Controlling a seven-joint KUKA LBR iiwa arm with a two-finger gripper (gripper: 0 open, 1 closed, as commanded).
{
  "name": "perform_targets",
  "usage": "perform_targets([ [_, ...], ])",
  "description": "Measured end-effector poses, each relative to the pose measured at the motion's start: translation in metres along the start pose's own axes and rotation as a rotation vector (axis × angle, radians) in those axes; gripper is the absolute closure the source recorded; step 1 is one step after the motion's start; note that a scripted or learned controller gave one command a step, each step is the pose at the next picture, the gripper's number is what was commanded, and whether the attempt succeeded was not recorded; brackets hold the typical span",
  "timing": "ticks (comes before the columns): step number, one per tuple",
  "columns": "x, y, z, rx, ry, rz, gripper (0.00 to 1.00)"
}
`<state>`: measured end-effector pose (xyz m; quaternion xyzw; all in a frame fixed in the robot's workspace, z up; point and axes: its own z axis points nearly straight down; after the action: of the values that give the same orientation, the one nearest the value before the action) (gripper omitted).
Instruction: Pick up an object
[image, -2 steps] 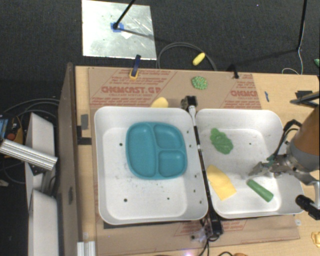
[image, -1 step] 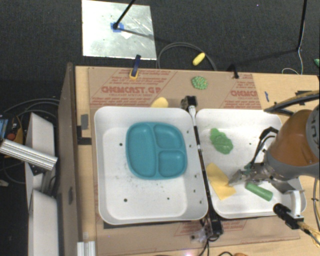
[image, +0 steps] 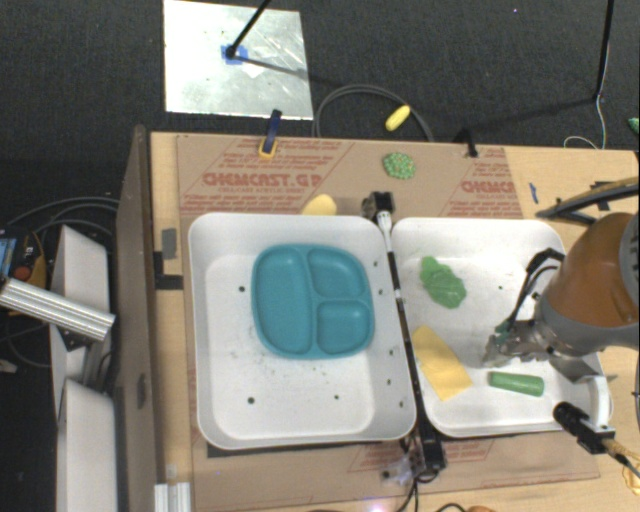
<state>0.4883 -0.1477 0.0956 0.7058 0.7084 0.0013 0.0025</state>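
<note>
Though the arm (image: 600, 290) hides much, I cannot tell the end effector's (image: 500, 347) state.

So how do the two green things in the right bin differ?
The green lump is rounded and bumpy, lying toward the bin's back; the green stick is long, smooth and darker, lying flat near the front by the claw. The lump looks bulkier, the stick slimmer. Both are green and lie loose.

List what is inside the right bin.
The right bin holds a green lumpy piece, a yellow wedge at its left wall, and a green cylinder. The end effector reaches in; the arm covers the bin's right side.
</note>
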Motion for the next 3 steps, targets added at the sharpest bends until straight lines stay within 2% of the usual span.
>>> perform_targets([
  [1,-0.063,0.071,-0.096,-0.011,-0.007,0.0,1.0],
  [2,0.019,0.074,-0.119,0.0,0.004,-0.008,1.0],
  [3,0.014,0.073,-0.117,0.003,0.001,-0.001,0.0],
])
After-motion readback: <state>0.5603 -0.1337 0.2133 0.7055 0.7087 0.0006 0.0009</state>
